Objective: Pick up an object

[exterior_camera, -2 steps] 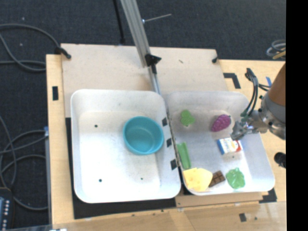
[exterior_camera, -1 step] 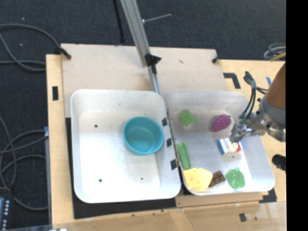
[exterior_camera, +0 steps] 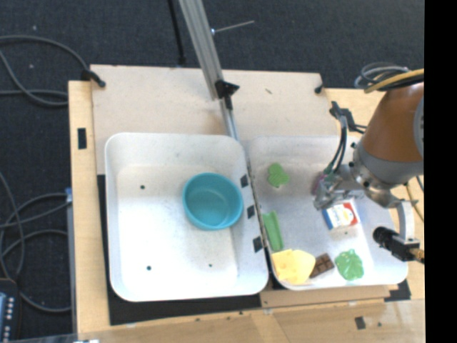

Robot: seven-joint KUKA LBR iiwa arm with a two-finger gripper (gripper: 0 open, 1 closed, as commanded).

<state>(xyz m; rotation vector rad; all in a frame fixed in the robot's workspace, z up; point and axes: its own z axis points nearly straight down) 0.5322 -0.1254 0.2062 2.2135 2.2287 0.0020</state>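
Observation:
My gripper [exterior_camera: 327, 191] hangs low over the right bin [exterior_camera: 300, 152], just left of a small white box with blue and red print [exterior_camera: 340, 215]. The box lies on the bin floor, touching or very near the gripper. Other items in this bin: a small green piece [exterior_camera: 278, 176] near the left wall, a long green stick [exterior_camera: 272, 230], a yellow wedge [exterior_camera: 293, 265], a brown block [exterior_camera: 323, 265] and a green leafy toy [exterior_camera: 349, 264] along the front.
The left bin [exterior_camera: 128, 191] holds a blue bowl [exterior_camera: 212, 201]. A slanted metal rail [exterior_camera: 203, 45] rises from the bench behind the bins. The arm's orange and grey body [exterior_camera: 393, 134] overhangs the right bin's far right side.

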